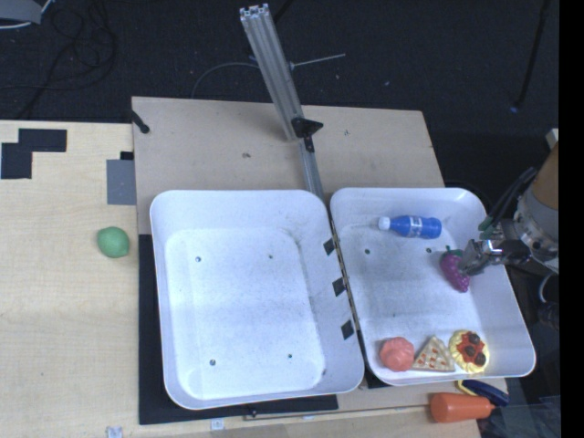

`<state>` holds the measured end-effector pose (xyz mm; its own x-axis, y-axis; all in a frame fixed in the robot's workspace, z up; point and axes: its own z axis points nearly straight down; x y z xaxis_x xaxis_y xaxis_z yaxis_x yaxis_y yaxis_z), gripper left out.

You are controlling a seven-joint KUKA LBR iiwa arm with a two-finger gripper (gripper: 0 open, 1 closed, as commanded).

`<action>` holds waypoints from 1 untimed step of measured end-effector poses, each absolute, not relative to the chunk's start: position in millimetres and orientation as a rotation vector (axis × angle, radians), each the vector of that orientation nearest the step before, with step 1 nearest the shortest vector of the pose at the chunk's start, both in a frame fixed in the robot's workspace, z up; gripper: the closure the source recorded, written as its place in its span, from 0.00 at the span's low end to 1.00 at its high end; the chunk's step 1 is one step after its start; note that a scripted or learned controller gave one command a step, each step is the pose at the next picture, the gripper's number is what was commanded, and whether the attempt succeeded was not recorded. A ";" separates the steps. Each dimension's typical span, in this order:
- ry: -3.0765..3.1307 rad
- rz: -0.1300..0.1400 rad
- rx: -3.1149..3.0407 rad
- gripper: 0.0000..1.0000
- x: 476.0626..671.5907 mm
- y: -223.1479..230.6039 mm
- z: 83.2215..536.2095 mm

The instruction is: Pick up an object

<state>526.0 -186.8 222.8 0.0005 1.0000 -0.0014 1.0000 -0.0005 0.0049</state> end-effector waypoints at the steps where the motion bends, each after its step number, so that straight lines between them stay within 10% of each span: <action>1: 2.218 0.004 2.218 1.00 528.4 -183.9 284.7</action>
